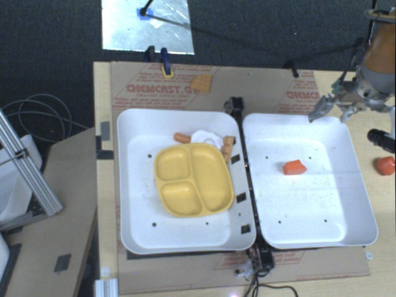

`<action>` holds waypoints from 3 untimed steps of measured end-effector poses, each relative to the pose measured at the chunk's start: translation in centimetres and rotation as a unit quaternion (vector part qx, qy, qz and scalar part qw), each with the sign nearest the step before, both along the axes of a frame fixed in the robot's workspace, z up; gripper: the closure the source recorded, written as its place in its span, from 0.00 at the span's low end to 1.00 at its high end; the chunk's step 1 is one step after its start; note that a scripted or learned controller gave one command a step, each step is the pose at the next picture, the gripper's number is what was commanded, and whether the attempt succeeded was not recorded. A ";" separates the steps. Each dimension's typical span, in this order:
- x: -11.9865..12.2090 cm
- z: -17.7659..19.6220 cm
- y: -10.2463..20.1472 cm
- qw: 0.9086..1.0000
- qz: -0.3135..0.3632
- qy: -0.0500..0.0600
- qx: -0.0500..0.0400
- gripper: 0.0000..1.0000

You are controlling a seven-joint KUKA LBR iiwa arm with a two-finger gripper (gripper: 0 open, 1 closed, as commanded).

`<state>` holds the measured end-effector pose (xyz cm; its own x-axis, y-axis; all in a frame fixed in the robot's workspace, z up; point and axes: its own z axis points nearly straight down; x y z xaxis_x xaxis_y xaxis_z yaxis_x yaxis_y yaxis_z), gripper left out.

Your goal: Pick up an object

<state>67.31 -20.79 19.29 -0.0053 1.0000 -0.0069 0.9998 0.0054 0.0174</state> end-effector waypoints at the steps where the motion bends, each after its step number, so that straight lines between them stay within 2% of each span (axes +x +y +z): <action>1: -4.5 -4.8 3.2 1.000 -0.002 0.010 0.004 0.00; 2: -7.7 -11.1 5.3 1.000 -0.002 0.010 0.004 0.00; 3: -7.4 -9.7 5.1 1.000 -0.001 0.006 0.003 1.00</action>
